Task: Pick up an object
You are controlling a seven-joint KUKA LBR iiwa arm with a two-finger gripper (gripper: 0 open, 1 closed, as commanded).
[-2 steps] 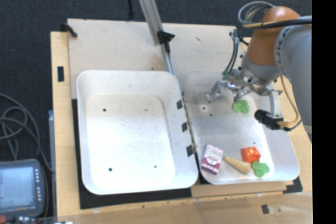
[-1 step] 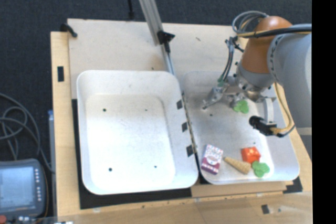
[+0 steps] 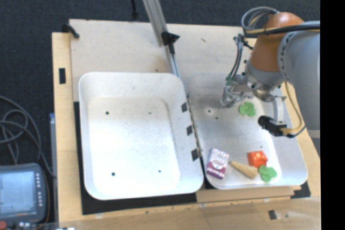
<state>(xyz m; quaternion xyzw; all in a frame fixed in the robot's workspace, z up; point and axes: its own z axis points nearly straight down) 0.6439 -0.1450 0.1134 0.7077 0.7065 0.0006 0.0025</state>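
Observation:
My gripper (image 3: 230,97) hangs over the back part of the right bin (image 3: 280,180), at the end of the grey arm with its orange band (image 3: 269,43). A small green object (image 3: 247,109) lies on the bin floor just right of the gripper and slightly nearer the front, apart from it. Along the bin's front edge lie a purple and white box (image 3: 217,162), a tan cone (image 3: 244,169), a red block (image 3: 257,158) and a second green piece (image 3: 267,173). I see nothing held in the gripper.
The left bin (image 3: 135,134) stands beside the right one, and their rims meet at about mid-frame. A slanted metal post (image 3: 153,5) rises behind the bins. A black cable (image 3: 276,125) loops off the wrist over the right bin's right side.

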